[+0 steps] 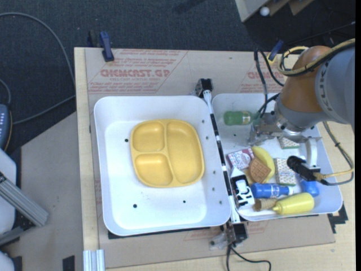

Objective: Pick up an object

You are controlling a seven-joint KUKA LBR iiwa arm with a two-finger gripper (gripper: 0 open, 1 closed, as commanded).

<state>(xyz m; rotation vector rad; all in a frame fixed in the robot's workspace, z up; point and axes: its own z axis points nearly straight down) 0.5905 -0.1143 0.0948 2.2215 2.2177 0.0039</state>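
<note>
Camera view looks down at a slant on two shallow white bins of smooth plastic with rounded corners, side by side on the desk (146, 72). The desk top is a pale board with faded red printing, and a blue clamp (105, 45) grips its far edge. Around the desk lies a dark, rough carpet floor (34, 16).

In the left bin (107, 151) a matte yellow plate (167, 152) lies flat; it is a rounded square divided in three compartments.

The right bin (237, 99) holds a crowd of small things. A green bottle (237, 118) lies on its side at the far end. Nearer are a curved yellow banana shape (263, 157), touching a brown waffle-textured piece (259, 171), and a red-and-white packet (240, 160). At the near end lie a blue tube (272, 191) and a glossy yellow bottle (293, 204), close together.

The grey arm (333, 89), with its orange band (302, 89), reaches in from the right. The gripper (260, 131) is over the right bin, between the green bottle and the banana shape. I cannot tell if it is spread or closed, and nothing can be seen held in it.
</note>
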